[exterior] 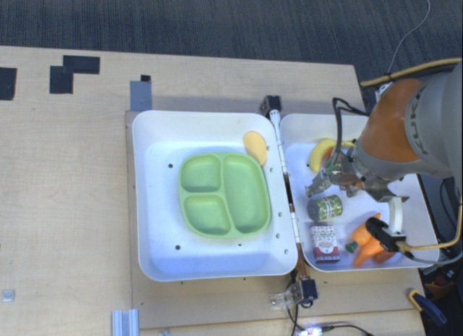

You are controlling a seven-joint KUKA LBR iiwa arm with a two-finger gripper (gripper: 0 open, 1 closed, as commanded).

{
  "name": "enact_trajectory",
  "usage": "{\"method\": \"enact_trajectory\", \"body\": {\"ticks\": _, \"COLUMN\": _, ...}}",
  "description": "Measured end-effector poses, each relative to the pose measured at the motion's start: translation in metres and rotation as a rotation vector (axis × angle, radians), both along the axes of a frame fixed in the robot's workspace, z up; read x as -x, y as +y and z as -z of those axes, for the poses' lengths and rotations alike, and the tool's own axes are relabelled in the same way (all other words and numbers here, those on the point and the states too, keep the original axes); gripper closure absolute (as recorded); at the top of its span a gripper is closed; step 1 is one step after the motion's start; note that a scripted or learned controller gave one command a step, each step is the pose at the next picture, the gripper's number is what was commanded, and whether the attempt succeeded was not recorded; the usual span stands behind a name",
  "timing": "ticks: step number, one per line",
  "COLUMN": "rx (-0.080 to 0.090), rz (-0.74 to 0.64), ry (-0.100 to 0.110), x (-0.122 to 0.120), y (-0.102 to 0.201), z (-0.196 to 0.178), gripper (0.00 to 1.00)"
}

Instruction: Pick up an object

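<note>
Here the end effector [327,180] hangs just above the can [325,207].

Green divided tray [223,195]; yellow banana [320,153]; orange carrot [369,244]; white bins [155,204].

Green divided plate [223,195] in left bin [155,255], hand [325,180] above can [325,207] in right bin [416,215], banana [320,154] beside
</note>
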State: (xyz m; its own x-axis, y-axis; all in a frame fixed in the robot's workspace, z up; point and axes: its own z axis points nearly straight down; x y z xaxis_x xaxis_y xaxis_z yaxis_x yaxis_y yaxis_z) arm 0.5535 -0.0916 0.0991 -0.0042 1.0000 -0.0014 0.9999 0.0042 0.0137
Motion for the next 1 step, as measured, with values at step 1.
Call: {"method": "enact_trajectory", "body": {"ticks": 1, "rx": -0.001, "rz": -0.002, "ry": -0.003, "x": -0.0013, "y": 0.0007, "z": -0.0108, "gripper": 1.0}}
